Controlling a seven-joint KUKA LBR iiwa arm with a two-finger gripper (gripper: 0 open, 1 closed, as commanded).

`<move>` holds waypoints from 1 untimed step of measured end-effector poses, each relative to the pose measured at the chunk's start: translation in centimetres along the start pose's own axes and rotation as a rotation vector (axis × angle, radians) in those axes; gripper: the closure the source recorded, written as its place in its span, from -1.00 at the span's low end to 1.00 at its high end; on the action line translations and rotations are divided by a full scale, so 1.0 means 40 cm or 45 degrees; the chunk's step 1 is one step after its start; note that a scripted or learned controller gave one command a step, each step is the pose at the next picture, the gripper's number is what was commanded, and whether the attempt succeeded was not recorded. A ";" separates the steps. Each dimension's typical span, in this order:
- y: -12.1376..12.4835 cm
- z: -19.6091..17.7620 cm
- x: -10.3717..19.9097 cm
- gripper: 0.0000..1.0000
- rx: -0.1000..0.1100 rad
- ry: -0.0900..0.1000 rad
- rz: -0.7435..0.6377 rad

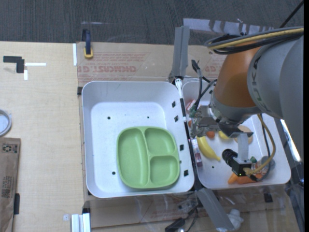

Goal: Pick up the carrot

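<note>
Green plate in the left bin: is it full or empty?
Empty. All three compartments of the green plate show bare green surface, with nothing lying in them.

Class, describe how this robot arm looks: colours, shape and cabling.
The arm is bulky, rounded and grey, with a glossy orange band above the wrist. Black and yellow cables run along its top; thin dark wires loop near the gripper.

You've got a pale wood bench (43, 105): left bin (88, 129) and right bin (212, 178) side by side, cardboard sheet (125, 62) just behind them, tape roll (3, 123) and brown packet (7, 178) at the left edge.
</note>
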State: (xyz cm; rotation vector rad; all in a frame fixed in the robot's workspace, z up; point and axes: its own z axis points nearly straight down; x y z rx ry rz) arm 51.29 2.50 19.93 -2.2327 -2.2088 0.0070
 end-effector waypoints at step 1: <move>0.010 0.024 -0.012 1.00 0.002 0.000 0.177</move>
